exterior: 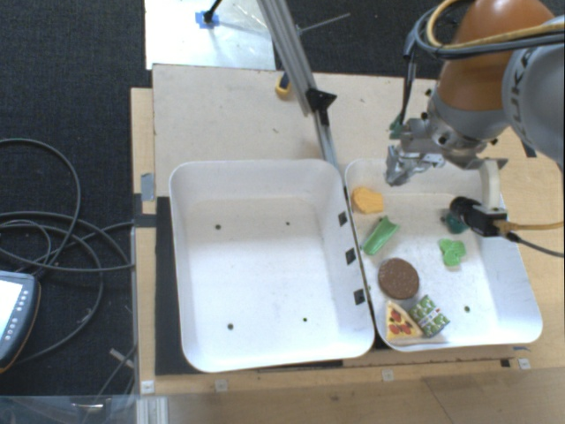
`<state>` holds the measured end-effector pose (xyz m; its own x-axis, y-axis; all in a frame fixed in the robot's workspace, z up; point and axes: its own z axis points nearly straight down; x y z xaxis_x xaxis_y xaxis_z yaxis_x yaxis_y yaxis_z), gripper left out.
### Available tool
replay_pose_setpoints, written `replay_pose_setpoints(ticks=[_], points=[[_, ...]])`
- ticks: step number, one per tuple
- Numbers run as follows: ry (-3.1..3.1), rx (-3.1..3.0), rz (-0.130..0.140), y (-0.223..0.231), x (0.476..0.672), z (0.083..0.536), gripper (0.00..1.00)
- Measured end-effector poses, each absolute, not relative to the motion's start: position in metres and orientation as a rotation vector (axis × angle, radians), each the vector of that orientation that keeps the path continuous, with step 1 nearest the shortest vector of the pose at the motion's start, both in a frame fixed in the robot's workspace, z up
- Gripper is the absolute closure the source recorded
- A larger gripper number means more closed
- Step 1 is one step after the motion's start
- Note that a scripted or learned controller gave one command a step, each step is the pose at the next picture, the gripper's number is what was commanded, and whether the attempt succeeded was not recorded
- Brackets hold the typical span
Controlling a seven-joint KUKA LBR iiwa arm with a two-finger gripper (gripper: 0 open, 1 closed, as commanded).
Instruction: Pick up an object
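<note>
Pale wooden table (229, 122) carrying two shallow white plastic bins; right bin (512, 299) holding orange rounded lump (368, 200) at 10 o'clock, brown flat disc (399, 277) near centre. Jaws (399, 171) above lump, at 1 o'clock; spacing indiscernible.

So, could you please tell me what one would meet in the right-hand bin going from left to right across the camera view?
Orange lump → green wedge → brown disc → green-patterned block → small green piece. The pizza-slice toy overlaps the disc's span, so I leave it out.
</note>
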<state>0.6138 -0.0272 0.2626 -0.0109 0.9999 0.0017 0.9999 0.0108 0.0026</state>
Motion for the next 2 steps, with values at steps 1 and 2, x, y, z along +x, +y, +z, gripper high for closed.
replay_pose_setpoints(ticks=[1, 2], points=[[2.234, 2.211, 0.003, 0.029, 0.619, 0.245, 1.0], [2.234, 2.211, 0.002, 0.083, 0.622, 0.23, 1.0]])
